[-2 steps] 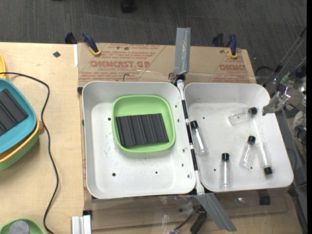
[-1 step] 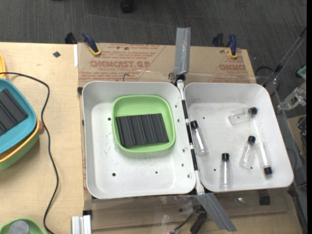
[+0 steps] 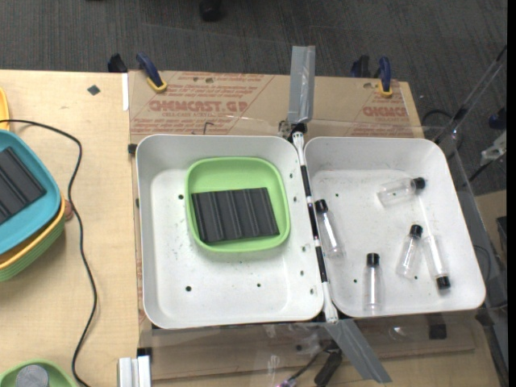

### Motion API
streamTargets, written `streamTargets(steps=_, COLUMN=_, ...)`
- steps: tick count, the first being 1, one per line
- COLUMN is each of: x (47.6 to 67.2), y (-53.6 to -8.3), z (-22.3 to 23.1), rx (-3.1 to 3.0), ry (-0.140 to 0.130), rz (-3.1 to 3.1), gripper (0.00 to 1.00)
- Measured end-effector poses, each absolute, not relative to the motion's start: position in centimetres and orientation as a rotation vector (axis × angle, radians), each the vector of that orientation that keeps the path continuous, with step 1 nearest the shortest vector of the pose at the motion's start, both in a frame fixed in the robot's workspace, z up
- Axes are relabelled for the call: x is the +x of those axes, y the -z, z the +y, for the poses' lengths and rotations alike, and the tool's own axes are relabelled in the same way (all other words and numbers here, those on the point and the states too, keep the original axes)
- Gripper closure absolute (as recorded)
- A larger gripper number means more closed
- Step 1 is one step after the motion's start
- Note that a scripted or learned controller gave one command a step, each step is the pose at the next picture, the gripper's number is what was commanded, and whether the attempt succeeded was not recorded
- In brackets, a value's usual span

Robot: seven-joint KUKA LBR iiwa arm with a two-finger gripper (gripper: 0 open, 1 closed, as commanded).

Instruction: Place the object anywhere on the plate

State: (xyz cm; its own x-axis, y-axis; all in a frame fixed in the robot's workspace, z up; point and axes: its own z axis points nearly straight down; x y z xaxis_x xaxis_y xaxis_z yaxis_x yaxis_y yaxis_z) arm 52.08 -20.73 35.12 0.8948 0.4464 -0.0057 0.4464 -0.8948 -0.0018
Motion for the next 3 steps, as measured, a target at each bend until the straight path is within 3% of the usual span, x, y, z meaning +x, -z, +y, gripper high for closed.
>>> streamTargets(steps=1, x=55.1, y=-39.5, z=-22.2, rx=-3.122, ry=-0.01, rz=-0.348, gripper=0.0)
streamTargets(steps=2, x=57.4, y=-34.0, z=-22.2, rx=-3.124, ry=-0.011, rz=-0.324, gripper=0.0)
streamTargets(steps=3, x=56.8, y=-29.8, z=-22.2, rx=-3.125, ry=-0.01, rz=-0.314, gripper=0.0)
